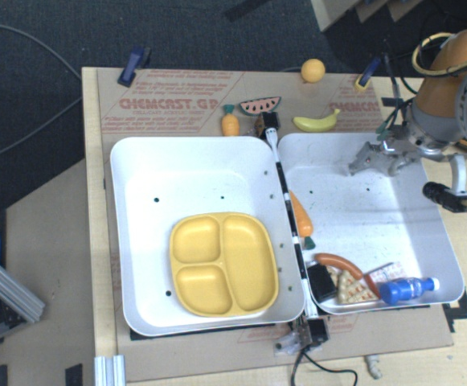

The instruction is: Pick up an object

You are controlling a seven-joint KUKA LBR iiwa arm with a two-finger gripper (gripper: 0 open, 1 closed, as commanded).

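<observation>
The grey two-finger hand [371, 158] hangs over the upper part of the right shallow white bin [426, 232], toward 2 o'clock in the view, its fingers spread apart with nothing between them. The things to pick lie well apart from it, crowded in that bin's near corner at about 5 o'clock: a blue plastic bottle with a white cap [406, 289], a red-brown sausage-shaped toy [344, 264], a waffle-patterned tan piece [350, 288] and a small black block [321, 281]. An orange toy carrot [300, 215] lies along the bin's left wall. The left white bin [137, 183] holds a yellow plastic plate with 3 compartments [223, 262]. On the desk at 12 o'clock sit a yellow toy banana [317, 121], a watermelon slice toy [261, 104] and an orange ball [313, 70].
</observation>
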